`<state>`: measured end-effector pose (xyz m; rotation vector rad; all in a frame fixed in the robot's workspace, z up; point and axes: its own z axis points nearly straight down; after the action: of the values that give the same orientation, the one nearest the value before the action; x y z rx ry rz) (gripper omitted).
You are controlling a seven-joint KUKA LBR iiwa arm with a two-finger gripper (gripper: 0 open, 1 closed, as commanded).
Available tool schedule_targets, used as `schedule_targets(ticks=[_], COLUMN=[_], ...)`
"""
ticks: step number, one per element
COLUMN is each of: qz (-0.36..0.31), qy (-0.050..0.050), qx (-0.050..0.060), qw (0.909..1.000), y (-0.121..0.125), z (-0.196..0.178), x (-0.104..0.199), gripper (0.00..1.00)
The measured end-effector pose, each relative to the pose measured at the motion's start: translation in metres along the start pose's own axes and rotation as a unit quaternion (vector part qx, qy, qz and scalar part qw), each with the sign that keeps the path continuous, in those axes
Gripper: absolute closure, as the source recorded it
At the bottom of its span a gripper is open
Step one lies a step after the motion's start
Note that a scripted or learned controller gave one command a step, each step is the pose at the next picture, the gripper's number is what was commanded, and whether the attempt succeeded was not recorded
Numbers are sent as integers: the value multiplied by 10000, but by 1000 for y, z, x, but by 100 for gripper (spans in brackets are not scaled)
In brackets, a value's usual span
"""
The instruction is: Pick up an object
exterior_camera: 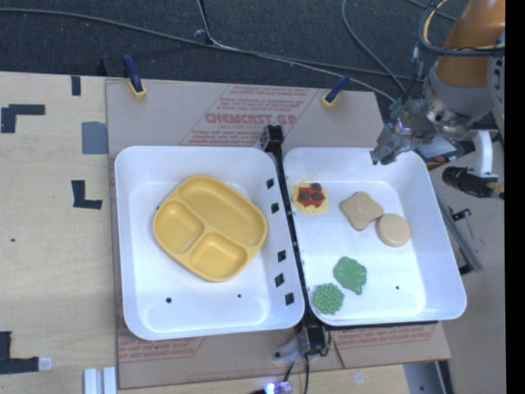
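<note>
The right bin [426,220] holds a small yellow round piece with red topping [311,198], a tan toast-shaped piece [361,210], a tan round piece [394,230], a dark green leafy piece [351,274] and a light green bumpy piece [328,299]. My gripper [385,151] hangs over the bin's far right corner, above and to the right of the toast piece. Nothing shows between its dark fingers.
A yellow divided plate [210,226] lies in the left bin [135,245]. Black clips line the wall between the bins. Two yellow-and-blue clamps [134,80] hold the cardboard sheet at the back. Cables run across the dark floor behind.
</note>
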<state>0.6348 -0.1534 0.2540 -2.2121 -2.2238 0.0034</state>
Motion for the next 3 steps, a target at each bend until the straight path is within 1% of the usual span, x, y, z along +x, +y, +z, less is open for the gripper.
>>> schedule_targets(ticks=[1,2,3], qz=[-6,-2,-10], qy=[-1,-4,-4], qx=[-4,0,3], qw=[10000,10000,10000], y=[-2,-9,-18], z=[-3,-4,0], x=[54,101,163], gripper=[100,100,100])
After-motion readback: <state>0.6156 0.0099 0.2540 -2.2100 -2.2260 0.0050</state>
